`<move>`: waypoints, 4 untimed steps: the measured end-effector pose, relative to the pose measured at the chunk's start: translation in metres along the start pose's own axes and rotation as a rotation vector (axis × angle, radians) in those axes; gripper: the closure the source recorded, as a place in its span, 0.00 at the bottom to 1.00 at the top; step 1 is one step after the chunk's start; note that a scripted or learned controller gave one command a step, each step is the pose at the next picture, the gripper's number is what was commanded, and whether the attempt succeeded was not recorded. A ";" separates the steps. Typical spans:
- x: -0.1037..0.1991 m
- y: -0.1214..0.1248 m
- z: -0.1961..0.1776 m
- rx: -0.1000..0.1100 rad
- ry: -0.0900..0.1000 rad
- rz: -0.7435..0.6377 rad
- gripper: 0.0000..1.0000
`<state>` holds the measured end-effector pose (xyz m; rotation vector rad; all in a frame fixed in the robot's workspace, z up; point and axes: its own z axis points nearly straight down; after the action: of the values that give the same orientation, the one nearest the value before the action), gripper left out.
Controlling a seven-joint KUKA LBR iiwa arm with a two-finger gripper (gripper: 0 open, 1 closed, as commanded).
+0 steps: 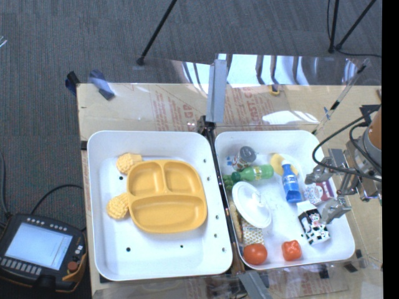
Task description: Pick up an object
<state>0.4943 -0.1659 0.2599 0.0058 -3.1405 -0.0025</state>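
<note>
My gripper (325,195) hangs over the right side of the right bin (340,245), fingers spread apart. A small red-and-white packet (317,192) lies in the gap between them; I cannot tell whether they touch it. Just below sits a black-and-white cow-pattern carton (313,227). Left of the gripper stands a blue bottle (291,183). Farther left are a green bottle (253,173), a white lid (251,204), a yellow piece (278,162) and a grey can (247,154). A tomato (255,253) and a red pepper (291,250) lie at the front.
The left bin (100,229) holds a yellow divided plate (167,195) and two yellow waffle-like pieces (128,162) (117,207). A metal post (216,92) rises behind the bins' shared wall. A teach pendant (38,248) lies on the floor at lower left.
</note>
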 end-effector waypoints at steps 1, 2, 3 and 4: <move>-0.042 -0.035 0.173 -0.001 0.003 0.051 0.00; -0.036 -0.023 0.173 0.000 0.002 0.261 0.00; -0.064 -0.031 0.172 0.000 -0.002 0.221 0.00; -0.051 -0.023 0.173 0.000 0.001 0.358 0.00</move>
<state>0.5448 -0.1885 0.0869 -0.5537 -3.0901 -0.0023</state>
